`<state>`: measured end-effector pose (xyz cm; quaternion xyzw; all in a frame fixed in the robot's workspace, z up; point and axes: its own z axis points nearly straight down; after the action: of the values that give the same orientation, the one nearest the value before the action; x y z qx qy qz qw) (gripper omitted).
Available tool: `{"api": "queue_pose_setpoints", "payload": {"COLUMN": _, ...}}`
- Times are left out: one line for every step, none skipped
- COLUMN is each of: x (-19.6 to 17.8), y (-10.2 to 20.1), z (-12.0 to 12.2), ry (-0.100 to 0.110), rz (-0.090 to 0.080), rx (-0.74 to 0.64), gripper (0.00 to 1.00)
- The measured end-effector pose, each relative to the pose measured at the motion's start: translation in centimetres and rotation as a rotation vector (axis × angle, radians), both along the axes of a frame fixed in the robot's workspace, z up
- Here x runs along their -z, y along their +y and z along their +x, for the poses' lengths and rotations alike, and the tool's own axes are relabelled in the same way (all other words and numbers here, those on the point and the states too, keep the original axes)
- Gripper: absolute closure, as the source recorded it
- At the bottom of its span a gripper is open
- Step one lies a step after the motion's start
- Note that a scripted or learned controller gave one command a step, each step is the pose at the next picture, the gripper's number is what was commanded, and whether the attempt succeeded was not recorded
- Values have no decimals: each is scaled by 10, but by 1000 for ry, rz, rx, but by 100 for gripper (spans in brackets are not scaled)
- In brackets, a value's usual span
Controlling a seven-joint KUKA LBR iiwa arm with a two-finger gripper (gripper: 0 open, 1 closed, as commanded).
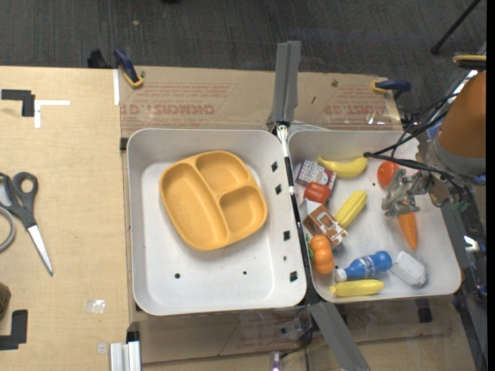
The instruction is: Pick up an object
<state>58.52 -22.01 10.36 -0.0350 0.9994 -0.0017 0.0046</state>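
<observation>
Carrot (pixel 408 229) in right bin (pixel 448 284), nr its right wall, long axis approx vertical in view, thick end up, tip pointing twd near edge. Nearest cam: yellow banana-like toy (pixel 357 287), blue bottle (pixel 367 265), white packet (pixel 409 268). Farther: corn cob (pixel 349 206) lying diagonal, then banana (pixel 343 165) and red tomato (pixel 387 173). Gripper (pixel 401 197) hangs just above carrot's thick end, w/ metal parts touching or nearly so; can't tell how far open or if gripping. Left bin (pixel 147 284) has orange divided plate (pixel 214 199).
</observation>
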Motion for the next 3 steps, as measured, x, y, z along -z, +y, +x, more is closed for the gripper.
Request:
{"api": "queue_pose_setpoints", "payload": {"x": 0, "y": 0, "z": 0, "ry": 0, "rz": 0, "rx": 0, "gripper": 0}}
{"api": "queue_pose_setpoints", "payload": {"x": -10, "y": 1, "z": 2, "ry": -5, "rz": -2, "rx": -2, "gripper": 100}}
{"api": "queue_pose_setpoints", "payload": {"x": -10, "y": 1, "z": 2, "ry": -6, "rz": -2, "rx": -2, "gripper": 0}}
